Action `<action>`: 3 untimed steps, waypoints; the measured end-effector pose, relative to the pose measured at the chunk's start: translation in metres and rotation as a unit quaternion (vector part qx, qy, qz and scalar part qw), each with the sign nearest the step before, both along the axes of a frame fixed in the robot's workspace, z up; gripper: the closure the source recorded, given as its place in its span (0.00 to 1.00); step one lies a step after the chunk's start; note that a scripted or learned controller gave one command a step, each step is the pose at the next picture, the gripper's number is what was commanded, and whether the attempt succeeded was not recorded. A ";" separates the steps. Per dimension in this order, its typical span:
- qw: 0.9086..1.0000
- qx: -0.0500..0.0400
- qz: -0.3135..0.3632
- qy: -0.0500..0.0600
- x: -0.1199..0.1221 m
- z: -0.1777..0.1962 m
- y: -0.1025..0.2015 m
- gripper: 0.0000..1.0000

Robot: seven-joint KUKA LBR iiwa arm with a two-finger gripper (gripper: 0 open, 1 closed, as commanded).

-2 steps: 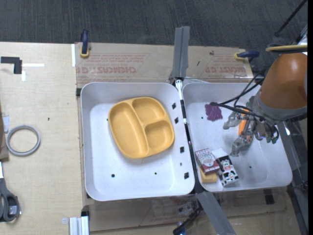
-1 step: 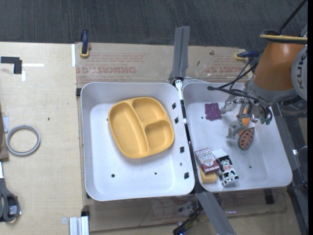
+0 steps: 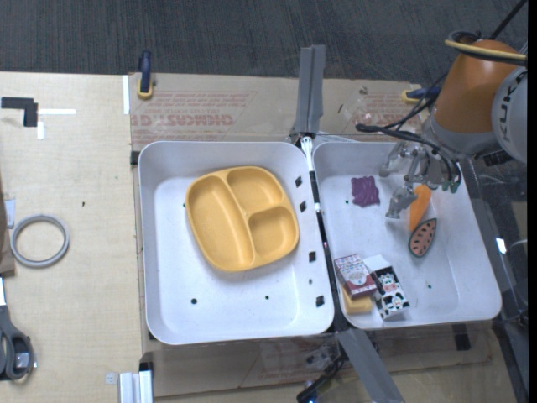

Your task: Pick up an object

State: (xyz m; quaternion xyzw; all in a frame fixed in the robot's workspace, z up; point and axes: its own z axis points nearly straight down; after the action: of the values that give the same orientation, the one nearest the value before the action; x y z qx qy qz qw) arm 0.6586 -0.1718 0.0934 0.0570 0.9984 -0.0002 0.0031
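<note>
Hand (image 3: 409, 193): low in right white bin (image 3: 470, 305) near its far edge, by orange carrot-shaped toy (image 3: 419, 208); grip cannot be told | purple soft lump (image 3: 365, 191) just beside, toward divider | yellow divided plastic plate (image 3: 242, 217) in left white bin (image 3: 168, 309), likely untargeted.

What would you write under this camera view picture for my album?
Robot gripper hovers over the right bin of toys, beside a yellow divided plate in the left bin.
</note>
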 end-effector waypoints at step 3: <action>0.876 0.000 -0.483 0.000 -0.013 0.009 0.050 1.00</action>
State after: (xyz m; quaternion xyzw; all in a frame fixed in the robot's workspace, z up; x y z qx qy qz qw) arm 0.6459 -0.1215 0.1028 0.5318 0.8469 -0.0012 0.0028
